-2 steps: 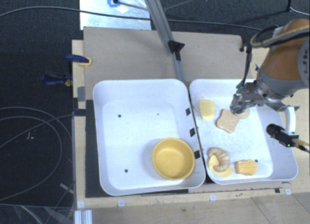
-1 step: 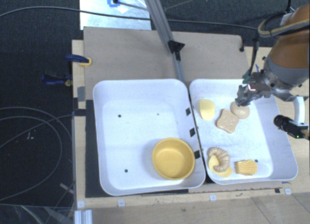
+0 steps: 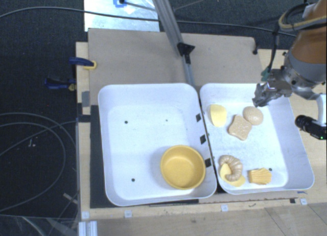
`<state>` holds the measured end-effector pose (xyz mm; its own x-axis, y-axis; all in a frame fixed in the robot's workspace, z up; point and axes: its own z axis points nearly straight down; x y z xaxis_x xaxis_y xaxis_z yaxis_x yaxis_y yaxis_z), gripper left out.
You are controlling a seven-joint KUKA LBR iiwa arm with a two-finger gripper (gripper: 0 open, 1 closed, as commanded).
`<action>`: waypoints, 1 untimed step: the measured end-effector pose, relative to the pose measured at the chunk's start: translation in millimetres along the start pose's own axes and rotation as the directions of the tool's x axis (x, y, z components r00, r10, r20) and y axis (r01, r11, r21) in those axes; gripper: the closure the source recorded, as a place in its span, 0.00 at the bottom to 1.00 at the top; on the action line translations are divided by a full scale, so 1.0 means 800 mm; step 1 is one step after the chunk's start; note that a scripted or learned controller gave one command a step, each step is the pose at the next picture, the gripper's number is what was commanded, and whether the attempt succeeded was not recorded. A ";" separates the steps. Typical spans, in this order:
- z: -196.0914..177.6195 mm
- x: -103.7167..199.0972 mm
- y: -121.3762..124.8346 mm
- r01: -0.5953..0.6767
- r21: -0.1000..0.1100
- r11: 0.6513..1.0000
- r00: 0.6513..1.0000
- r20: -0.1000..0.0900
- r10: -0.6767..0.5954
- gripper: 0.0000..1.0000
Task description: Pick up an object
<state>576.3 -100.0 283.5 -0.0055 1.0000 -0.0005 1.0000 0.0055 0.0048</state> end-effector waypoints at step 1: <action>0.015 0.050 0.022 0.003 0.002 1.000 1.000 0.000 -0.003 1.00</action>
<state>593.4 -59.8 271.9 -0.0088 1.0000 -0.0001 1.0000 0.0088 0.0031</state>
